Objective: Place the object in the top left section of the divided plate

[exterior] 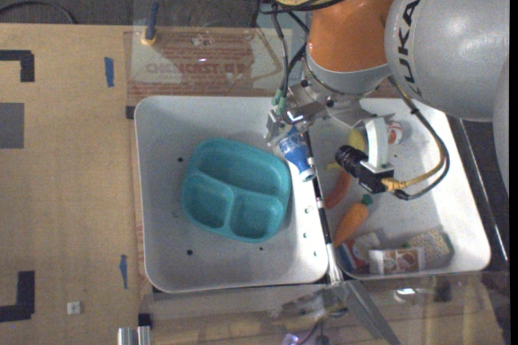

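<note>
— Gripper (290, 133) first: where does it sit?

— Low over the right rim of the left shallow white bin (162, 173), just off the teal divided plastic plate's (235, 189) upper right corner. Its fingers are clenched on a small blue-and-white bottle-shaped object (298, 155), which tilts down and to the right beneath them.

— So the object is not on the plate?

— No, it hangs beside it, near the wall where the two bins meet. The plate's three sections hold nothing (one long one at the top, two smaller ones below).

— And to the right?

— In the right white bin (469, 214) an orange toy carrot with a green top (353, 220) lies on a slant, near a flat white-and-red packet (396, 259) by the bottom wall. The grey arm with its orange band (356, 3) looms over that bin's upper part.
</note>
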`<state>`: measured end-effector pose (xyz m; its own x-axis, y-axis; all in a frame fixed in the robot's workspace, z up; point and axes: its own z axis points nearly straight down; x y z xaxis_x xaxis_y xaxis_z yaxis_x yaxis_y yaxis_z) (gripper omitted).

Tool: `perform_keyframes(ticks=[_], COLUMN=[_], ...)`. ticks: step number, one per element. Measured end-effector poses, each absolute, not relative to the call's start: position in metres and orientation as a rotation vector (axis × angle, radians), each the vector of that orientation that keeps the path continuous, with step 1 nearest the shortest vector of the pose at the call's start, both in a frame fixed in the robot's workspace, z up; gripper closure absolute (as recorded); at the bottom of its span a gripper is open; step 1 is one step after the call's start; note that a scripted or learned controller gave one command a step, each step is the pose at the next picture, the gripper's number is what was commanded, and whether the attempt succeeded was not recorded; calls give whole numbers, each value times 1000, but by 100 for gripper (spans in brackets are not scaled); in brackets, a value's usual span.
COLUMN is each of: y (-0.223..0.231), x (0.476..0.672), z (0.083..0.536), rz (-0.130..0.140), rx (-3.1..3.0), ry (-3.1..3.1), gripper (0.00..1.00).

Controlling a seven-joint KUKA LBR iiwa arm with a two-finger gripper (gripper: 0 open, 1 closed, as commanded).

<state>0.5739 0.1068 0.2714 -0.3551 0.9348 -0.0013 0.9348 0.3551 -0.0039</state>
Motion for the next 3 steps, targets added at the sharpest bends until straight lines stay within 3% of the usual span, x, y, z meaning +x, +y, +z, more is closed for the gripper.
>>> perform_keyframes(ticks=[1,2,3], y=[127,140,123], x=[575,577,588], z=[262,201,213], rz=[9,8,5], rx=[-1754,-1772,-1785], ry=[-2602,-2589,-2583], gripper=[100,100,100])
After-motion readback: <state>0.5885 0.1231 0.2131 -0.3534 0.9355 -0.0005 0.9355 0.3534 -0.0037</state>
